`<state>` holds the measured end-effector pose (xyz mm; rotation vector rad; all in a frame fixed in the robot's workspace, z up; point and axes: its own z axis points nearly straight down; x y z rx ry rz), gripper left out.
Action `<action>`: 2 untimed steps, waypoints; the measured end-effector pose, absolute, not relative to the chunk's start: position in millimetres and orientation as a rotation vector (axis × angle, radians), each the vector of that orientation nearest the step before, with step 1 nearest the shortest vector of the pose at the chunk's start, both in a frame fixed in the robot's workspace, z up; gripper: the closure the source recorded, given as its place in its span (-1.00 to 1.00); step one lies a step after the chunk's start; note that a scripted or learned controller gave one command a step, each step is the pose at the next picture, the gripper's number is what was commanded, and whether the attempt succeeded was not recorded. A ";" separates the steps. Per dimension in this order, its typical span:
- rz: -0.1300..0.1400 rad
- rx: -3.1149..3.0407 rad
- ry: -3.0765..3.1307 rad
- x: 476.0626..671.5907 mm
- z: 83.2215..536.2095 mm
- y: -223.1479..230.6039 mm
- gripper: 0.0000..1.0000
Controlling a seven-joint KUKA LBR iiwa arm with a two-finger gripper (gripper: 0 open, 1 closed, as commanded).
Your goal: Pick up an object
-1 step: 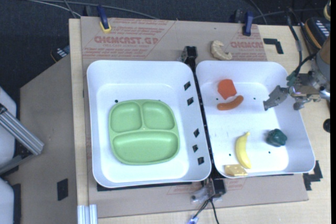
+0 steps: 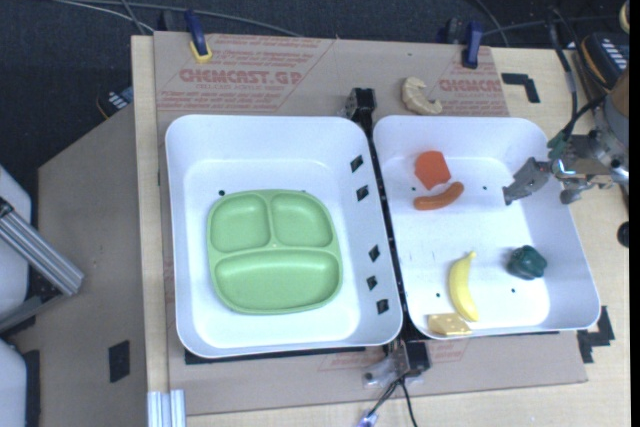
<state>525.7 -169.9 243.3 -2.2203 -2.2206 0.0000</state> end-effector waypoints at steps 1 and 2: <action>0.002 -2.217 -2.219 526.9 199.1 -162.5 -1.00; 0.004 -2.217 -2.217 525.4 156.3 -158.8 -1.00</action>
